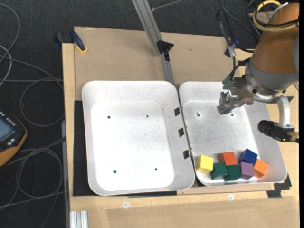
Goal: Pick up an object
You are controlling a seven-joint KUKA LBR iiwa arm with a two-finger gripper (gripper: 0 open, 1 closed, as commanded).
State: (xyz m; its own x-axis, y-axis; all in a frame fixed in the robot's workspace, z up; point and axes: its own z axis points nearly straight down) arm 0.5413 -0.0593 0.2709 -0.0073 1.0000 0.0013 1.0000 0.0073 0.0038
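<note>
Here the claw hangs over the right bin

Single fixed camera above bench, looking down at slant, both bins framed, arm entering right.

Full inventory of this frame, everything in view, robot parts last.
right bin: 1, white, right half of bench, holds all the blocks
left bin: 1, white, left half of bench
yellow block: 1, yellow, near edge of right bin, leftmost of the cluster
green blocks: 2, dark green, near edge, touching each other
red-orange block: 1, behind the green ones
blue block: 1, blue, behind the purple one
purple block: 1, purple, near edge
orange block: 1, orange, rightmost
metal pole: 1, grey, slanting over the bench's far side
cables: several, dark, floor at left
gripper: 1, grey, over far part of right bin
arm: 1, orange band, upper right
</note>
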